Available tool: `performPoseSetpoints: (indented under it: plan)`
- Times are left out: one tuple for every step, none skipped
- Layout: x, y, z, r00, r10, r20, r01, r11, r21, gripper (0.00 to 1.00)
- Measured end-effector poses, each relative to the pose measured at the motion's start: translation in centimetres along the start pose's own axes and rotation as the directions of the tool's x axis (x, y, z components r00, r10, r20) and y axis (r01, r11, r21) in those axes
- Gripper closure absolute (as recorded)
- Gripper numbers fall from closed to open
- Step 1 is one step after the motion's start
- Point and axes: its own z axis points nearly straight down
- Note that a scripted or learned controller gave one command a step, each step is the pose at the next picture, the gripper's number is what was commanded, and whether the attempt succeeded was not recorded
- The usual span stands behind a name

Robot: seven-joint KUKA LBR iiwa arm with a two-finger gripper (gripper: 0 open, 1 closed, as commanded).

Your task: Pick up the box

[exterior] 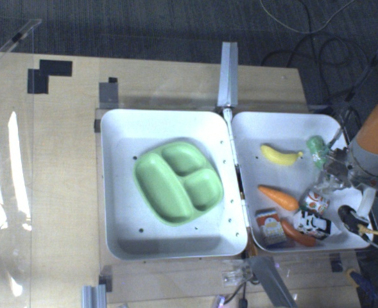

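The box [270, 228] is a small purple and orange carton lying in the front left corner of the right bin [285, 128]. My gripper [328, 183] hangs over the right side of that bin, above a small white and orange can [314, 202]. It is to the right of the box and a little behind it, well apart from it. The grey arm with its orange band [376, 135] reaches in from the right edge.
The right bin also holds a banana [280, 154], a carrot [278, 197], a green bottle [316, 149], a black-and-white carton [313, 224] and a red item [298, 235] next to the box. A green divided tray [178, 181] lies in the left bin [115, 191].
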Motion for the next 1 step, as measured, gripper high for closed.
performPoseSetpoints:
  plan:
    - [-0.01,0.00,0.00,1.000,0.000,0.000,0.000,1.000,0.000,0.00]
